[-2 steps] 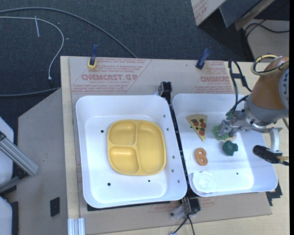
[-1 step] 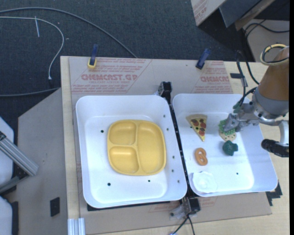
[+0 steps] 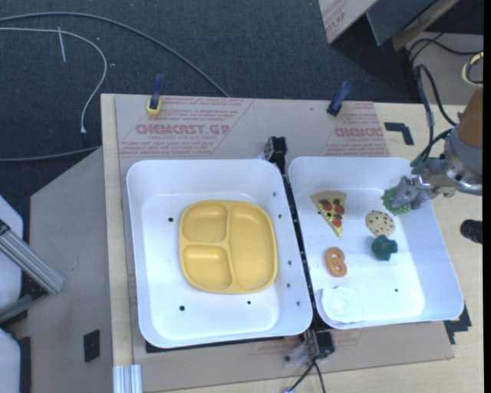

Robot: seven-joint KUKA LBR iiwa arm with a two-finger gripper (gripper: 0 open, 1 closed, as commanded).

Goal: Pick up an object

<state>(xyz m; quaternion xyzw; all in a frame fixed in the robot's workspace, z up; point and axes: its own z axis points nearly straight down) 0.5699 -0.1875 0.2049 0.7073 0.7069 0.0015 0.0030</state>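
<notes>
1. Jaws [image 3: 402, 196] hang over the right bin's [image 3: 430, 307] far right side, a greenish lump right at them; whether they're clenched on it, I cannot tell.
2. Just beside and below the jaws lies the cookie [image 3: 379, 222], with a teal piece [image 3: 383, 247] beyond it.
3. Further off to the left: pizza slice [image 3: 331, 210] and pretzel [image 3: 335, 262].
4. These look like light, stiff toy foods, probably slick; pinch the cookie across its flat edges.

Arm [image 3: 469, 146] cut off by the right edge, upper links out of frame. Claw [image 3: 404, 196] blurred against a greenish object [image 3: 399, 201]; finger position indistinct. Cardboard box [image 3: 345, 17] cropped at the top edge.
</notes>
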